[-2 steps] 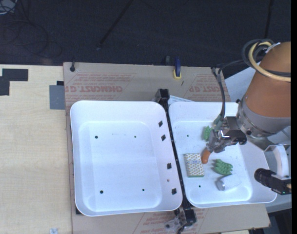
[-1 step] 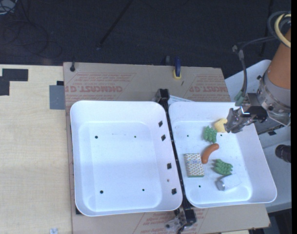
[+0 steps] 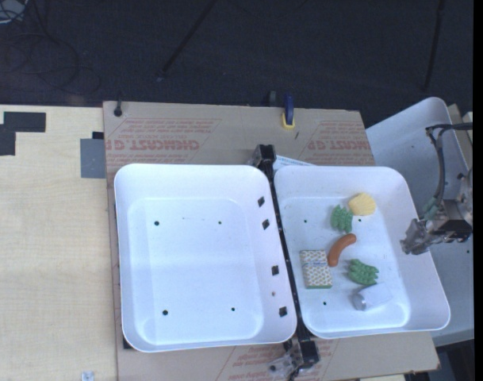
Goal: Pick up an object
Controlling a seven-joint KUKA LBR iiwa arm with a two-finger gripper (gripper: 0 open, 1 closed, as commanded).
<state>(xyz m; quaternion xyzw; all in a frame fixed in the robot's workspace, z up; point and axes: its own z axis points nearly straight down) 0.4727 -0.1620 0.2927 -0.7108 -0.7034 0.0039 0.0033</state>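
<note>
The right bin (image 3: 419,292) holds several small objects. A yellow lemon-like piece (image 3: 362,205) lies at the back, with a green leafy piece (image 3: 341,217) beside it. An orange sausage (image 3: 341,249) lies in the middle, and a second green piece (image 3: 362,273) sits just in front of it. A checkered pad (image 3: 316,268) rests near the bin's left wall, and a small grey object (image 3: 360,299) sits at the front. My gripper (image 3: 417,241) hangs over the right rim of this bin, to the right of all the objects, and nothing shows in its grasp.
The left bin (image 3: 130,236) stands beside the right one, with black clips (image 3: 266,203) along the shared divider. Both bins rest on a cardboard sheet (image 3: 193,137). A grey panel (image 3: 408,133) and cables (image 3: 443,161) lie at the right.
</note>
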